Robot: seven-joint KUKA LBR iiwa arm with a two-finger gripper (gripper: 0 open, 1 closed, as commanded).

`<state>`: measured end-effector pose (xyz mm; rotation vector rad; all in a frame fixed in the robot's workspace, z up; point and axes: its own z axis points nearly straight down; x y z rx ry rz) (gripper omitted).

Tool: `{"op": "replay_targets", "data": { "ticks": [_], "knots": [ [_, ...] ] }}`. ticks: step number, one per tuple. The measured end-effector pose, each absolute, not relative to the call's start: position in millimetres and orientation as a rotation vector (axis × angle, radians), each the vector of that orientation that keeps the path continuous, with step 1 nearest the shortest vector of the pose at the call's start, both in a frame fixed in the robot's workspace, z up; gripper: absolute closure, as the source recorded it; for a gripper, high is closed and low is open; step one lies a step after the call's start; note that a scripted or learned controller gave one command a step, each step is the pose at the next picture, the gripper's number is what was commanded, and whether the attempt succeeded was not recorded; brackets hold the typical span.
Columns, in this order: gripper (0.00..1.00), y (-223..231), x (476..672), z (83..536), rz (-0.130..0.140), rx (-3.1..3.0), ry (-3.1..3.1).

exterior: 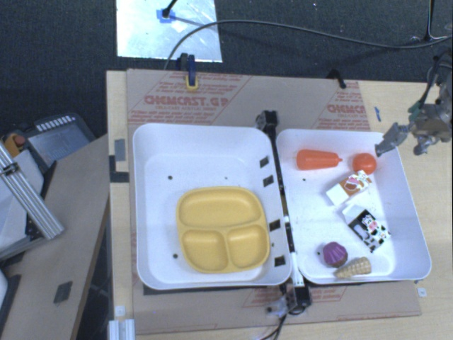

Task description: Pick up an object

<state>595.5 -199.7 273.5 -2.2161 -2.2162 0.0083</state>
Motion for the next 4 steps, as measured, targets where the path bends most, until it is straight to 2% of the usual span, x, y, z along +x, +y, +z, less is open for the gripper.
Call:
{"op": "replay_targets", "data": {
  "ticks": [1,2,4],
  "knots": [
    [0.0,-198.9,597.6,280.4,-0.001,-2.219,-2.227],
    [0.0,-200.8,602.0,238.1,0.001,-2.22,-2.223],
    [0.0,-206.1,586.7,137.4,0.001,-2.22,-2.222]
  ]
}}
